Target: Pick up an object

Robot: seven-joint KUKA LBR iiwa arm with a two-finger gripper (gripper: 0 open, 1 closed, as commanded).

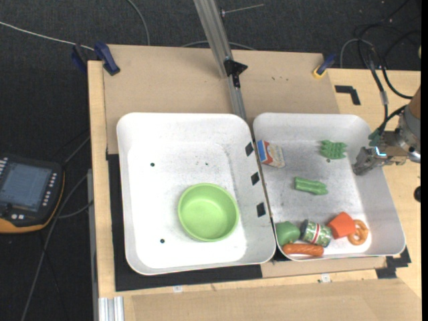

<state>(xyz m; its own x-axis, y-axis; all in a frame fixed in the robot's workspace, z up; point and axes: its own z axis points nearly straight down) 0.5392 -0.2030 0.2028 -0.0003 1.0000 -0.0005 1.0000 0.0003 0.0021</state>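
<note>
My gripper (366,162) hangs over the right rim of the right bin (314,118), empty as far as I can see. Closest to it, to the left, lies a small green toy (332,149). A green oblong piece (311,186) rests mid-bin. A red, white and blue carton (271,154) sits by the bin's left wall. Along the near wall are a green rounded piece (287,233), a small can (315,233), an orange block (341,224), a pretzel-like ring (359,234) and a red-orange sausage shape (303,249).
The left bin (180,117) holds a light green bowl (208,211). A metal post (215,29) slants up from behind the seam between the bins. Cables (378,72) trail at the back right, and a handheld pendant (27,192) lies off the bench at left.
</note>
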